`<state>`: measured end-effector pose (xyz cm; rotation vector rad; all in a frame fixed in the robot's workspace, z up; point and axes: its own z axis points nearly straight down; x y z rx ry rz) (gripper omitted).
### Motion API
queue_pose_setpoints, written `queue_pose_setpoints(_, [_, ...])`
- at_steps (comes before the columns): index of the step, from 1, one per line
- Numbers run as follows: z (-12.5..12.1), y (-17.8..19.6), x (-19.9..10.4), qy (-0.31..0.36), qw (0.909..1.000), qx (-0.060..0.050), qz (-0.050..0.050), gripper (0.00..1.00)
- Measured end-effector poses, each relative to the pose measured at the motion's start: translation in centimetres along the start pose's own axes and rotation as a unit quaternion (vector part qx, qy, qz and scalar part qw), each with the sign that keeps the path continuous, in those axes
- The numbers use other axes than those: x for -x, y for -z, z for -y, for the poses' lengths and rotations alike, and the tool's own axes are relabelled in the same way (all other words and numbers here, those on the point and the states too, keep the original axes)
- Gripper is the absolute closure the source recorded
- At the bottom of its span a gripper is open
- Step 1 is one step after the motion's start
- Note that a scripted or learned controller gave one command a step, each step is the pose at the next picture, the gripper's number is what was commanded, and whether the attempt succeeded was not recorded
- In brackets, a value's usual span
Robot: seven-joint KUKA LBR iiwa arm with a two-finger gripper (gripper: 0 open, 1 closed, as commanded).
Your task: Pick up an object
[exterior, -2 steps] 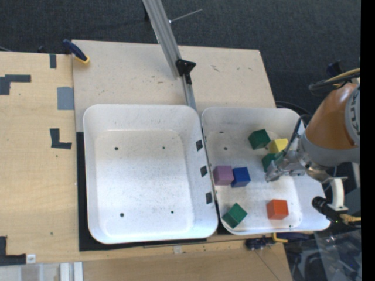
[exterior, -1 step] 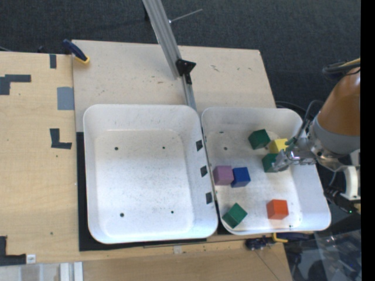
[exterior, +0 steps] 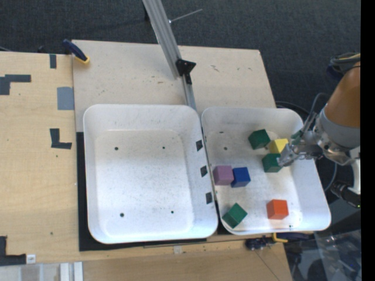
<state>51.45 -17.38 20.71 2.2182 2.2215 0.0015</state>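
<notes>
Claw partly hides a green cube

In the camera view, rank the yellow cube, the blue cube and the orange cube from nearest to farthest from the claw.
1. Yellow cube, right beside the claw, at the right bin's right side.
2. Blue cube, mid-bin, next to a purple cube.
3. Orange cube, near the bin's front edge; nearly tied with blue.

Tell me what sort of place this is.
Likely a robotics lab's grasping test bench: two shallow white bins side by side, small coloured cubes as practice objects, and a robot arm's gripper reaching among them.
</notes>
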Motion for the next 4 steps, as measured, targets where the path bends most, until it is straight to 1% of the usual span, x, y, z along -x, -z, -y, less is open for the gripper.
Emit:
queue_pose_setpoints(1, [-2.4, 0.4, -5.4, 0.003, 1.0000, -0.001, -0.001, 1.00])
queue_pose_setpoints(2, [-3.4, -0.1, -11.4, 0.003, 1.0000, -0.002, -0.001, 1.00])
queue_pose_setpoints(4, [-5.2, 1.6, -23.6, 0.003, 1.0000, -0.002, -0.002, 1.00])
